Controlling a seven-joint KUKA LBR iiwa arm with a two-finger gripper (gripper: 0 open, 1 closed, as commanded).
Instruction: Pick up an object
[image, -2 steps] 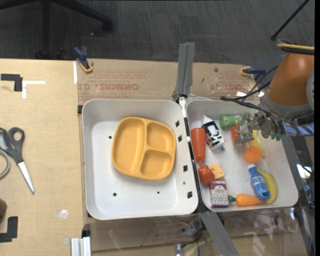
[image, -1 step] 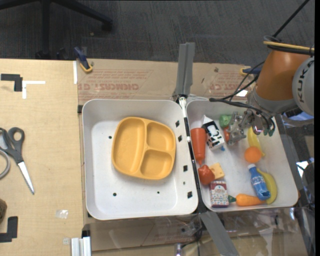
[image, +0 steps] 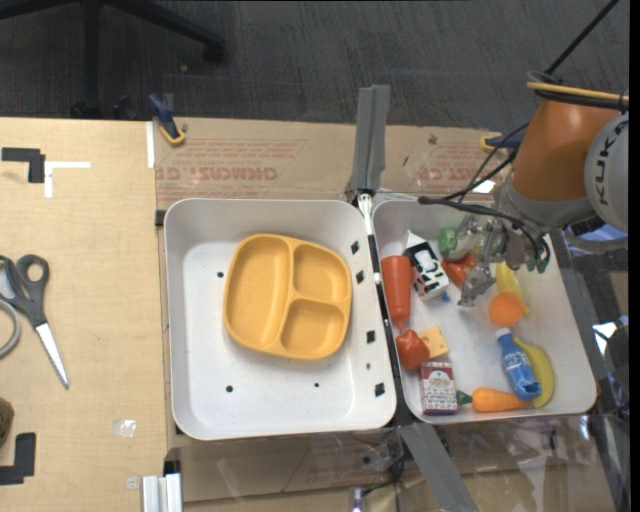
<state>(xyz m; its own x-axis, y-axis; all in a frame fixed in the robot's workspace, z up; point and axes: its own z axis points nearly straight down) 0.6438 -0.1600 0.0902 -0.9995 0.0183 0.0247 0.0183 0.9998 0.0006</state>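
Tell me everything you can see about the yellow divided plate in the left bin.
The yellow divided plate looks like matte plastic, rounded-square, with three compartments: one long one on the view's left and two smaller on the right, all empty. It lies flat, right side up and slightly turned, on the floor of the left bin, toward its far side. Nothing else touches it.

I see 2 white bins (image: 180, 330). The left one has a yellow-orange tray (image: 287, 296). In the right one: a red-orange carrot (image: 397, 288), black-and-white cube (image: 428, 272), orange ball (image: 506, 311), blue bottle (image: 517, 365), yellow banana (image: 543, 370), pink carton (image: 438, 387).
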